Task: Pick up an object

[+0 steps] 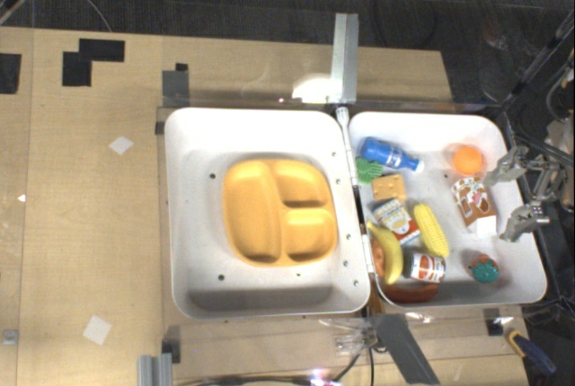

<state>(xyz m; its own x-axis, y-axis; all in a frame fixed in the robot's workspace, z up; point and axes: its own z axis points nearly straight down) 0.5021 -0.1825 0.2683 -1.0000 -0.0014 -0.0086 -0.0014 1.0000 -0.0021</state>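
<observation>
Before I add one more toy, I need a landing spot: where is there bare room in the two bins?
Left bin: bare floor rings the yellow tray, widest along its left and near sides. Right bin: bare patches between the blue bottle and orange ball, and between corn and snack packet. Crowded along its left wall, bottle down to can.

The gripper (519, 196) sits at the right bin's (449, 122) right edge — its arm is cut off by the picture's right side. A green item (367, 169) by the bin's left wall hides partly under the blue bottle (389, 155) — too small to identify. The red can (424, 268) overlaps something dark red at the front edge.
</observation>
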